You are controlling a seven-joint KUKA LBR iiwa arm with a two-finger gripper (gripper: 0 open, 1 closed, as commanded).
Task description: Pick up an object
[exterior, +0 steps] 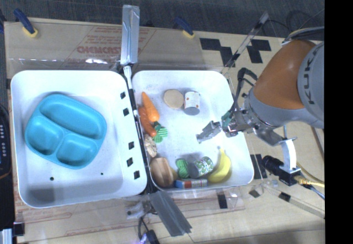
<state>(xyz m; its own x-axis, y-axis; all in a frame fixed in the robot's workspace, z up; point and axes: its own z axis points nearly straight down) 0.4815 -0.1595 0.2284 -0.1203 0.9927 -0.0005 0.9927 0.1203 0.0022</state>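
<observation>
The gripper is seen above the open middle of the right bin, reached in from the right by the grey arm with its orange band. Whether anything is touched by it cannot be told, and nothing is seen between its tips; whether they are apart or together cannot be told from this slanted view.

Several objects are scattered around it in the right bin. A carrot is laid along the left wall, with a small green piece just beside its lower end. A flat tan disc and a small white cup are placed near the far wall, close beside each other. At the near wall a banana is found just below the gripper, with a green can beside it, a dark grey object next to that, and a round brown object in the corner. A red and blue marker is laid along the near wall.

In the left bin a blue divided tray is held, set towards the far left.

Both bins are carried side by side on the counter, where blue clamps are fixed at the far edge.
</observation>
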